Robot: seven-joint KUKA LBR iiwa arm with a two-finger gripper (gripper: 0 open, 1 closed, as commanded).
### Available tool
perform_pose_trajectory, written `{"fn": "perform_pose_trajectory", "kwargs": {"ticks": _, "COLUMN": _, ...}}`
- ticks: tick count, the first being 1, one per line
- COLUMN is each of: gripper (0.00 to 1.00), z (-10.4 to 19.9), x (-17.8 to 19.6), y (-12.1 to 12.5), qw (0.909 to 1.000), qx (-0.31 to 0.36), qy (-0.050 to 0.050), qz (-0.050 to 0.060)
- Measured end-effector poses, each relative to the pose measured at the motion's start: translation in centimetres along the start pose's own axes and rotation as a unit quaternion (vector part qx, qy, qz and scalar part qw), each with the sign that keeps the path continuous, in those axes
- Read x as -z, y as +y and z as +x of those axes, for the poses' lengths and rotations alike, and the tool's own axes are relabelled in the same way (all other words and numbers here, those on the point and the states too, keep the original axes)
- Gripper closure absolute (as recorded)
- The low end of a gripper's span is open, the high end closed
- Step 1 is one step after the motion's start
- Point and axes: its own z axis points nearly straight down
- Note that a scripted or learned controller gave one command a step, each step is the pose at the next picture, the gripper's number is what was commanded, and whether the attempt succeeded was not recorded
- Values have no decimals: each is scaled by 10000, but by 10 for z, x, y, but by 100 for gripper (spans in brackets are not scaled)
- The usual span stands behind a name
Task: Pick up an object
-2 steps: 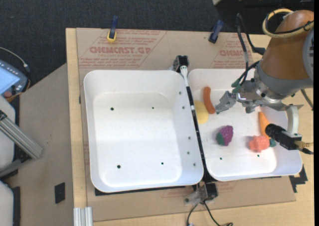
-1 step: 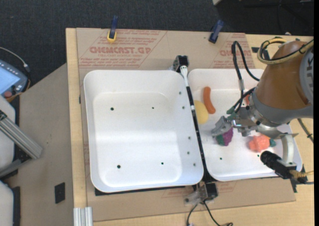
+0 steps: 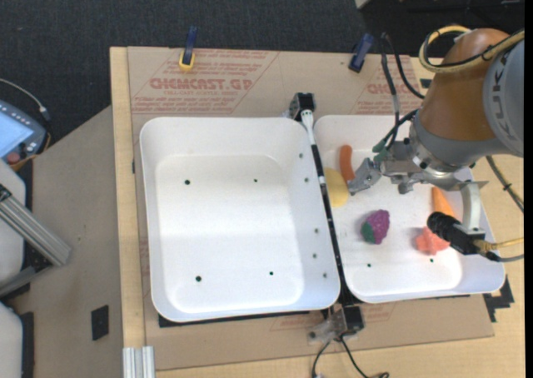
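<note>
- In the right bin (image 3: 400,285), gripper (image 3: 360,181) hangs just beside the yellow piece (image 3: 336,189)
- Finger state: cannot tell
- Purple toy (image 3: 376,226) lies nearer the viewer

You get even, fairly bright overhead light: the left bin (image 3: 233,218) glares near-white, losing surface detail, with a soft shadow along its upper wall. The dark floor (image 3: 83,2) stays grainy. Focus is slightly soft throughout.
</note>
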Motion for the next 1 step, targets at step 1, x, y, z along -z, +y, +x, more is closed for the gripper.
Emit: {"fn": "perform_pose_trajectory", "kwargs": {"ticks": 1, "gripper": 0, "z": 28, "x": 0, "y": -70, "qw": 10000, "qx": -12, "qy": 25, "qz": 66}}
